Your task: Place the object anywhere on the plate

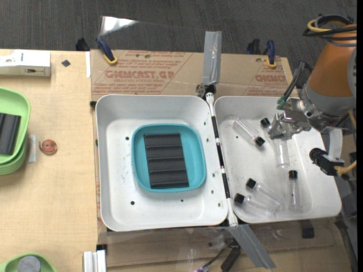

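A teal plate (195, 152) lies in the left bin (113, 169) and carries a black ridged insert (166, 159). Several clear vials with black caps are scattered in the right bin (317, 205): one (248, 132) at the upper left, one (292, 187) at the right, two (258, 189) near the front. My gripper (280, 128) is low over the right bin's upper middle. A clear tube (282, 154) lies just below it; whether they touch is unclear. A small black cap (265, 122) sits just left of the gripper.
A green bowl (12, 132) with a dark item stands at the far left on the wooden bench. An orange disc (49, 146) lies beside it. Cardboard (147, 72) backs the bins, held by clamps (105, 51). A white box (25, 63) sits top left.
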